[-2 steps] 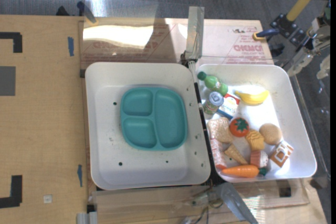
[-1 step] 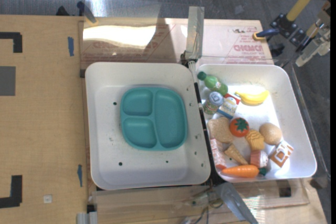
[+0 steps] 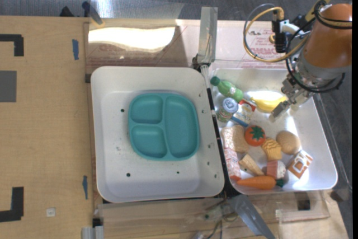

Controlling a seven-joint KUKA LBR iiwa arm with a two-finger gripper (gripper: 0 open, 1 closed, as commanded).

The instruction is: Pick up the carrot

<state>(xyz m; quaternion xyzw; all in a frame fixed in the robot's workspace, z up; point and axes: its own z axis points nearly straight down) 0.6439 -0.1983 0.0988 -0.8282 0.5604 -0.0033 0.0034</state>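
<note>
The carrot (image 3: 257, 182), orange with a small green top at its right end, lies flat along the front wall of the right bin (image 3: 326, 145). My gripper (image 3: 289, 104) hangs over the back of that bin, well behind the carrot and a little to its right. It is open, with nothing between its fingers. One fingertip (image 3: 278, 111) sits just right of a yellow banana (image 3: 267, 102). The orange band of the arm (image 3: 331, 36) is above it at the right edge.
Between the gripper and the carrot lie a tomato (image 3: 255, 135), a brown egg-shaped piece (image 3: 287, 141), bread (image 3: 237, 139), a cheese wedge (image 3: 250, 165) and a red-and-white box (image 3: 300, 165). A green bottle (image 3: 226, 87) and a can (image 3: 228, 106) sit at the back left. The left bin (image 3: 106, 120) holds a teal divided plate (image 3: 164, 125).
</note>
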